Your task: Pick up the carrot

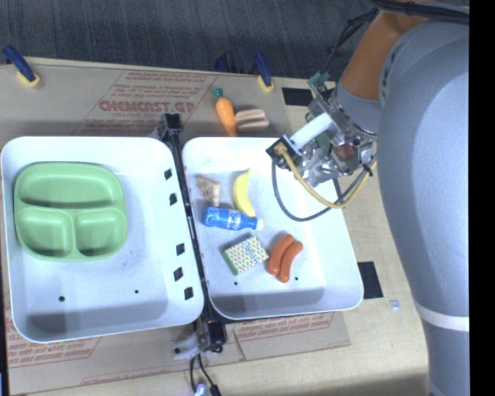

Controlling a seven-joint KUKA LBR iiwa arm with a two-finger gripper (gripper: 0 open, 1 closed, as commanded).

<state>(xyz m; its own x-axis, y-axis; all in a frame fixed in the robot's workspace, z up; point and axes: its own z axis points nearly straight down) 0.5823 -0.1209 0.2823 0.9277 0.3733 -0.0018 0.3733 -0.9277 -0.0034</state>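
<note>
The carrot (pixel 224 115), orange with a small green top, lies on the cardboard just behind the right bin's (pixel 338 262) back rim, outside the bin. It touches a tan and pink bun-like piece (pixel 252 120) on its right. My gripper (pixel 313 168) hangs over the right bin's back right part, to the right of and nearer than the carrot, with cables looping under it. Nothing shows in its grasp.
In the right bin lie a banana (pixel 243 192), a blue bottle (pixel 228 219), a checkered block (pixel 246 255), two orange sausages (pixel 283 256) and a small beige piece (pixel 208 190). The left bin (pixel 33 304) holds a green divided tray (pixel 70 210). Clamps (pixel 264 77) grip the cardboard's back edge.
</note>
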